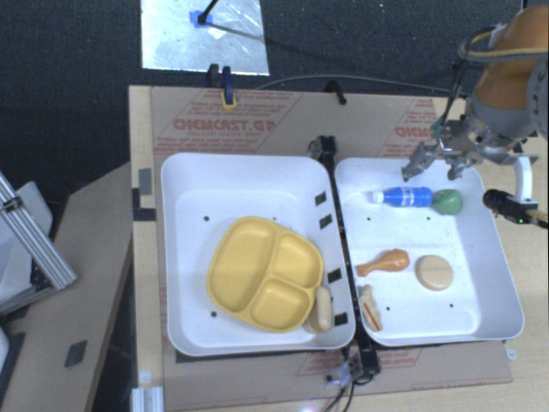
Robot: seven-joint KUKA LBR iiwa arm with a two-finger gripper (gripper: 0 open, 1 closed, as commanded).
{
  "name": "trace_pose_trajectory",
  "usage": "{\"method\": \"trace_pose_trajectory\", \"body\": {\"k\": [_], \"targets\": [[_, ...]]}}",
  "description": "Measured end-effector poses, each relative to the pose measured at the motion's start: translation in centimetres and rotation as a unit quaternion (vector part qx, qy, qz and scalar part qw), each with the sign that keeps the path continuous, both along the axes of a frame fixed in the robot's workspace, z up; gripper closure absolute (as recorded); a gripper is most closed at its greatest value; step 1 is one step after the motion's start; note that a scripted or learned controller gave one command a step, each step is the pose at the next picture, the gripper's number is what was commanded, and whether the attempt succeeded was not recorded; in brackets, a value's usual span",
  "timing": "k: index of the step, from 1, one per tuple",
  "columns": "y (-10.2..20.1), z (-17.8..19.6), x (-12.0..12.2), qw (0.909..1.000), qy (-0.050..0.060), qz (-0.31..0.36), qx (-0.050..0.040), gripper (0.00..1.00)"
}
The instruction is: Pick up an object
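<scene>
A: Where do the jaws hang?
B: Spread apart and holding nothing, above the right white bin's far edge.
A: And the blue plastic bottle?
B: On its side just below, touching a round green ball.

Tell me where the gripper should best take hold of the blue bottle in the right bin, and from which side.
Probably across the middle of the blue bottle, coming straight down. It lies on its side, white cap pointing left, so its round body offers two free long sides. Its right end seems to touch the green ball, so avoid that end. The gripper hovers just above it.
</scene>
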State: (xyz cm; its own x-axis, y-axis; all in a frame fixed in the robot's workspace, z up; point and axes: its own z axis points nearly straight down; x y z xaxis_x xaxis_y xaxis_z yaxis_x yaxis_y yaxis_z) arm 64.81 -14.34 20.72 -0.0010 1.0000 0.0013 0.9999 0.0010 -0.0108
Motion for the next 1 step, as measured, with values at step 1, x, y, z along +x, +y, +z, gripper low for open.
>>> {"method": "trace_pose_trajectory", "body": {"k": [1], "targets": [[0.03,0.8,0.28,1.0,-0.006,0.001,-0.0009,0.0]]}}
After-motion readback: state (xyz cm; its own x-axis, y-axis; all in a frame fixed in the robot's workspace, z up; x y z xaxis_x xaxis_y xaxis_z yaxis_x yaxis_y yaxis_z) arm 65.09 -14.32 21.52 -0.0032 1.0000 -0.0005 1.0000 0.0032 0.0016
